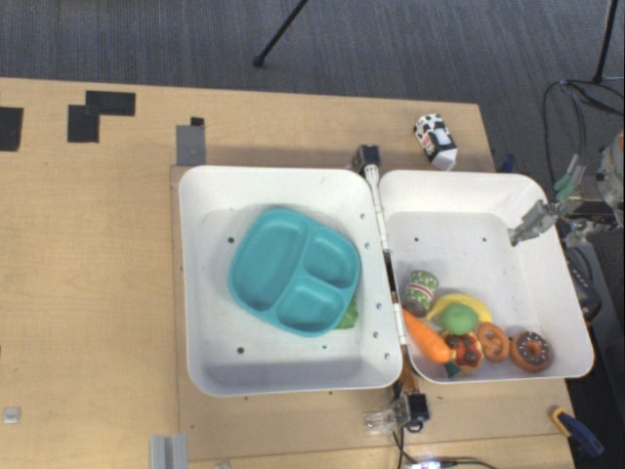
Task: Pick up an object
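Observation:
In the right bin (pixel 459 213), a pile of toy food lies at the near edge: a green patterned ball (pixel 422 289), a yellow fruit (pixel 467 306) with a green one (pixel 459 321) against it, an orange carrot (pixel 427 339), a brown pretzel (pixel 492 340) and a dark donut (pixel 531 350). My gripper (pixel 535 223) hangs over the right bin's far right corner, well apart from the pile, with nothing seen in it. In the left bin (pixel 210 262) lies a teal divided plate (pixel 296 270), with a green scrap (pixel 346 318) poking out from under its near right corner.
A small black-and-white carton (pixel 435 141) stands on the wooden bench behind the right bin. A metal clamp (pixel 367 157) sits at the far end of the rim between the bins. Cables hang at the right, beyond the bench.

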